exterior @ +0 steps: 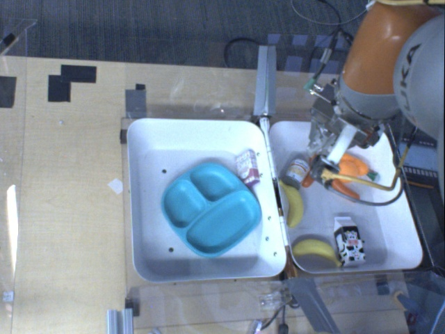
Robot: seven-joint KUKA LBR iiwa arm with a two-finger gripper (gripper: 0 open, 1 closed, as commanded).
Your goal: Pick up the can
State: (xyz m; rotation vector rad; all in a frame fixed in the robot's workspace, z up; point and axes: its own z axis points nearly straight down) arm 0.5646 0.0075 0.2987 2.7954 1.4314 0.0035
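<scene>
1. My gripper (321,160) hangs in the right bin (410,245); I cannot tell how it stands.
2. The can (297,172) lies just left of it, beside a banana (293,204).
3. I judge it light, stiff, slick, prone to roll; grip across its sides.

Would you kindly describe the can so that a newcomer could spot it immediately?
Look in the right-hand white bin, at its upper left area beside the divider. The can lies there just above a banana, with the end effector right beside it. It is a small cylinder with an orange-brown label, unlike the yellow fruit around it.
</scene>
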